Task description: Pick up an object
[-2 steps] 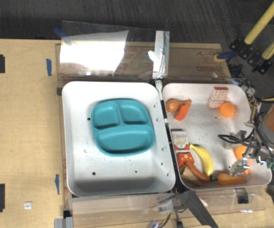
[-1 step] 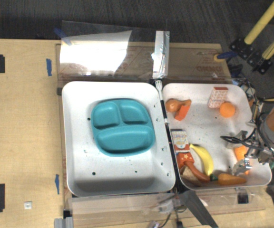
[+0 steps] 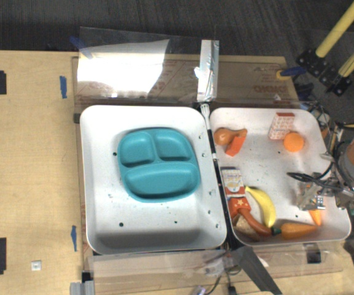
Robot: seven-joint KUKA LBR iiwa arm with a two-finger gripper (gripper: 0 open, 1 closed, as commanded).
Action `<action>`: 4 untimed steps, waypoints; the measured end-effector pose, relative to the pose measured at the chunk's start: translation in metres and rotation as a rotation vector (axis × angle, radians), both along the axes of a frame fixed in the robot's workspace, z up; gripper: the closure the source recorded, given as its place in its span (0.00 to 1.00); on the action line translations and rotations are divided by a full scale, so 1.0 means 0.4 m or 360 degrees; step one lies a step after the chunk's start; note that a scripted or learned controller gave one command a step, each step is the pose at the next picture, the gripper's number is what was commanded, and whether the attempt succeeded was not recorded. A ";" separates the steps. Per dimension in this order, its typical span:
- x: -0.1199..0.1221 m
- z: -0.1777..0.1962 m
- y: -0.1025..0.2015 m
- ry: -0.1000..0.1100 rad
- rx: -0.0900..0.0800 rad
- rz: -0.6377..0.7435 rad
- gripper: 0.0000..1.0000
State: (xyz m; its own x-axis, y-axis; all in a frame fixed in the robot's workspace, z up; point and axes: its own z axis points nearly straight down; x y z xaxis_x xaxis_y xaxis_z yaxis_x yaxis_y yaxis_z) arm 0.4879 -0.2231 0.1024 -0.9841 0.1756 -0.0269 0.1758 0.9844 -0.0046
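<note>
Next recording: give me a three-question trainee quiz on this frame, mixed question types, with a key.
1. True or false: the teal divided plate lies in the left bin.
2. Which thing lies nearest the small carton in the right bin?
A. the banana
B. the orange ball
C. the teal divided plate
3. Fill in: the gripper is over the ______ bin.

Key
1. True; it sits alone near that bin's middle.
2. B; the ball lies just below and right of the carton.
3. Right; it is near that bin's right side, above a carrot at the front wall.
</note>
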 end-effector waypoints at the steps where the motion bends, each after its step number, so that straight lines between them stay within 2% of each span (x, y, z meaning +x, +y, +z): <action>1: 0.162 -0.032 0.000 0.0021 0.0012 -0.0128 1.00; 2: 0.160 -0.035 0.000 0.0025 0.0013 -0.0128 0.00; 3: 0.061 -0.034 -0.003 0.0025 0.0011 -0.0056 0.00; 4: -0.005 -0.029 0.050 0.0004 0.0005 -0.0105 0.00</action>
